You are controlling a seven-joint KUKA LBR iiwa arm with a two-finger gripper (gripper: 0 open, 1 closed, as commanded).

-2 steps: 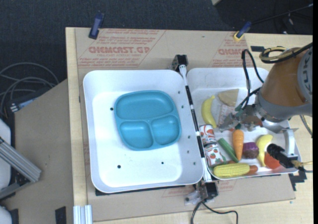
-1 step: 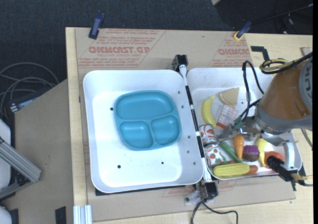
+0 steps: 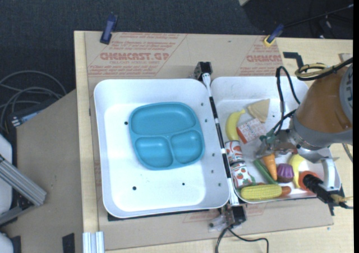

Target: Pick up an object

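Observation:
The right bin (image 3: 241, 84) holds several toy foods. Among them are a yellow banana (image 3: 233, 124), a tan sandwich wedge (image 3: 259, 110), a red and white packet (image 3: 251, 130), a red and white can (image 3: 239, 172), an orange carrot (image 3: 270, 163), a corn cob (image 3: 260, 192), a purple piece (image 3: 285, 172) and a yellow lemon (image 3: 299, 163). My gripper (image 3: 274, 143) is low in this bin, just right of the packet and above the carrot. The wrist and arm hide what lies under it, so I cannot see anything held.
The left bin (image 3: 112, 134) holds a blue divided plate (image 3: 166, 134). A black hinge strip (image 3: 216, 128) runs between the two bins. The arm's orange band (image 3: 325, 103) and black cables (image 3: 286, 92) hang over the right bin's right side. Blue and yellow clamps sit on the bench's far edge.

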